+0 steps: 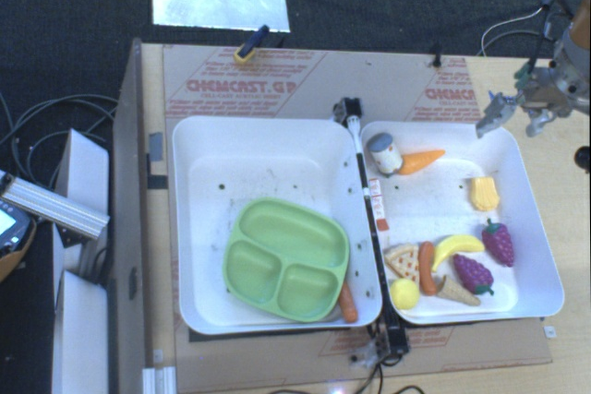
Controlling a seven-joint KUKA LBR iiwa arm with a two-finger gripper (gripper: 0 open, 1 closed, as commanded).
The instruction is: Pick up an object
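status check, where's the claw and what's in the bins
Claw open, holding nothing, above right bin's far right corner. Toy food untouched; corn nearest. Green tray in left bin. Nothing blocking.

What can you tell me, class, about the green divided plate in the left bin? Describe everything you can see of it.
The green divided plate is pale green, smooth and plastic-looking, with rounded corners and three compartments: one large above, two smaller below. It lies flat, slightly rotated, in the lower right part of the left bin, holding nothing. An orange toy sausage lies against its lower right edge.
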